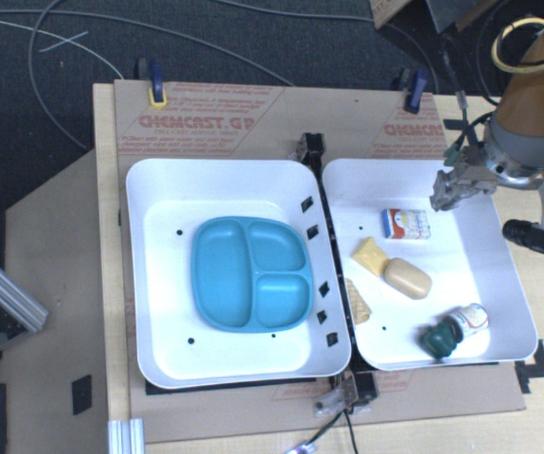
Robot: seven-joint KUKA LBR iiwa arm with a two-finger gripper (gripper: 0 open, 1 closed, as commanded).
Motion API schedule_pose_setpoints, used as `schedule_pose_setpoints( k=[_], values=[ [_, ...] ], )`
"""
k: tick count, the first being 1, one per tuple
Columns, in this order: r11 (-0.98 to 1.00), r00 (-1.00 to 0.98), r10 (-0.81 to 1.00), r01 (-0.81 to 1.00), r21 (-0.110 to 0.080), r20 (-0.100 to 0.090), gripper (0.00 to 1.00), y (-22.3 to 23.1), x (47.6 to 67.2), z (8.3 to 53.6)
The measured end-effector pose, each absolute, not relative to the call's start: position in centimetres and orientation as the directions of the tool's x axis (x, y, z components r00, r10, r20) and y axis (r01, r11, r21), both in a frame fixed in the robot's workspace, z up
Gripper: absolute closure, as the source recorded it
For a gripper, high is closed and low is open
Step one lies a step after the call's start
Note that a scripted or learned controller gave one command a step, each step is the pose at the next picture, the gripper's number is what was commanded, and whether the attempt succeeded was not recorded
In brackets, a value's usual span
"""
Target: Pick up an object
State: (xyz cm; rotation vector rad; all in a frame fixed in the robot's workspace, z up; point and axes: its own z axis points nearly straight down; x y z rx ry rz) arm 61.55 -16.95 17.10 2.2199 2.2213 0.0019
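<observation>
The arm (535, 93) runs off the right edge, and the small box (405, 223) carries print too tiny to read — just colours.

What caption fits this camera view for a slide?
Gripper hovers over right bin near small carton; blue divided plate lies in left bin.

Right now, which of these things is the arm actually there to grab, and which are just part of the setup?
Could be picked:
small box
yellow sponge
tan soap-like block
green-and-white bottle
flat tan piece
gripper hovers near the box

Just lying about:
blue divided plate
blue clamps
loose cables
</observation>
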Motion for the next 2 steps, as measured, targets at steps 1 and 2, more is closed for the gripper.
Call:
schedule_pose_setpoints(
  k=[1, 2],
  values=[
    [0.001, -0.001, 1.000, 1.000, 0.005, -0.001, 1.00, -17.4, 62.0, 21.6],
    [0.001, -0.001, 1.000, 1.000, 0.003, 0.000, 1.00, -17.4, 62.1, 23.6]
  ],
)
